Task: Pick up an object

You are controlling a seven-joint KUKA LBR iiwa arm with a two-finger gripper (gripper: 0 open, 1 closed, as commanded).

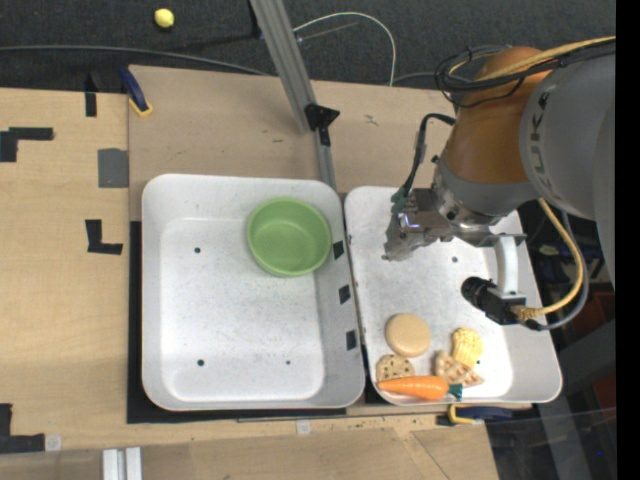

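Pale wooden worktop [60, 298] fills the scene, marked with bits of dark tape along its left side, and a dark strip of floor runs along the top edge with a small yellow ball [164, 17] lying on it. Two shallow white bins sit side by side on the wood. The left bin [200, 318] is the larger in view and carries a green bowl [289, 236] upright in its upper right part, close to the wall shared with its neighbour. The right bin [440, 288] has bare speckled floor through its middle. The grey arm [570, 108], with its orange band [500, 118], reaches in from the right and hangs over the upper part of the right bin. A slanted grey metal bar [285, 53] comes down from the top to the gap between the bins.

The pincer [400, 236] sits over the upper left area of the right bin, well apart from the food items; whether it is spread or pressed together I cannot tell.

Clustered at the lower edge of the right bin lie the toy foods: a round tan bun [408, 334], a yellow corn piece [466, 346] just beside it, and an orange carrot [415, 388] lying flat along the front wall, touching small pretzel-like pieces [455, 370].
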